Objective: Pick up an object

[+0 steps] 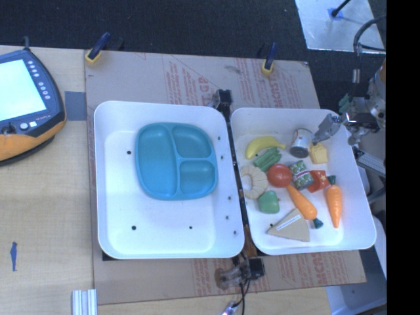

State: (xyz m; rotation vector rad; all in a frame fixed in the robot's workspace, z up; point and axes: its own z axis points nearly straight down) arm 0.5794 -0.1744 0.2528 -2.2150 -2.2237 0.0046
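The small metal can (301,142) lies in the right bin (364,241), near its twelve o'clock rim, its long axis running roughly two to eight o'clock; the gripper (326,128) sits just at its two o'clock

arm (367,107) cut off at right edge, claw (326,128) fingers indistinct

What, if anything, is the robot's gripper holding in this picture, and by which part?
Nothing is seen held. The gripper hangs at the right bin's upper right, near the small metal can, with no object between its fingers.
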